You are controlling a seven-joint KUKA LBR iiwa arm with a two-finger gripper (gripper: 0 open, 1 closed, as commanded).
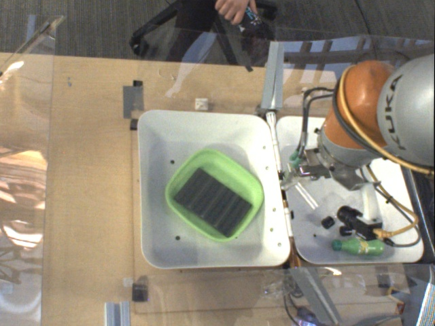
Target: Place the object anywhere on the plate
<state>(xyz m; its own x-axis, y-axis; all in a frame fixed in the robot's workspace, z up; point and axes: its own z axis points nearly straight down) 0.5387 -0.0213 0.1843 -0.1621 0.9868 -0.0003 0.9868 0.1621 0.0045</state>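
Observation:
A lime-green plate (253, 185) with rounded corners lies in the left white bin (156, 155). A dark ridged rectangle (211, 200) covers its floor. My gripper (299, 173) hangs under the grey and orange wrist, low over the left side of the right bin (408, 253), close to the wall between the bins. The arm's bulk covers its fingers. A green bottle-like object (357, 247) lies on its side near the right bin's front edge. A small black piece (327, 221) rests on the floor just left of it.
A thin white stick (306, 197) lies aslant on the right bin's floor below the gripper. A small pale cube (201, 104) sits on the wooden bench behind the left bin. A person's hand (234, 2) is at the top, beyond the bench.

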